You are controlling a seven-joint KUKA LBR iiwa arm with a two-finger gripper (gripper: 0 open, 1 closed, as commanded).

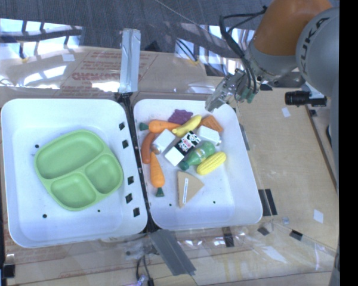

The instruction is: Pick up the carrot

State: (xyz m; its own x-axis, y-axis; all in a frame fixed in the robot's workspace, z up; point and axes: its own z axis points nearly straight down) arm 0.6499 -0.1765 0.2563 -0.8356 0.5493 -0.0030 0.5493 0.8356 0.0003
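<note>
So, table [286,177] first: pale wood-look top, with a flattened cardboard sheet [83,70] at the back carrying faded red print, too washed out by glare to read, and a grey tape strip [130,58] down it. Arm [304,34] comes in from the right, grey casing, orange band [286,11], letters "KU" readable on the casing at the upper right. Two white bins sit touching side by side. Left bin [18,177] holds a green sectioned plate [77,168], three compartments. Right bin [238,201] holds a pile of toy food toward its back half. Task carrot [157,171]: orange, green stem end pointing to the front, lying near the bin's left wall, just in front of another orange piece [147,148] beside that wall. A third orange carrot-like piece [162,126] lies at the back of the pile. Then: tan wedge [188,189] at the front, white carton with black cow-patch pattern [182,146], no legible writing, green bottle [198,154], yellow corn [211,163], yellow banana-like piece [188,124], purple grapes [179,116], orange-brown piece [213,123]. Hand [218,102] hangs over the right bin's back right rim, well apart from the carrot, nothing between its fingers; cannot tell whether it is spread or clenched.
</note>
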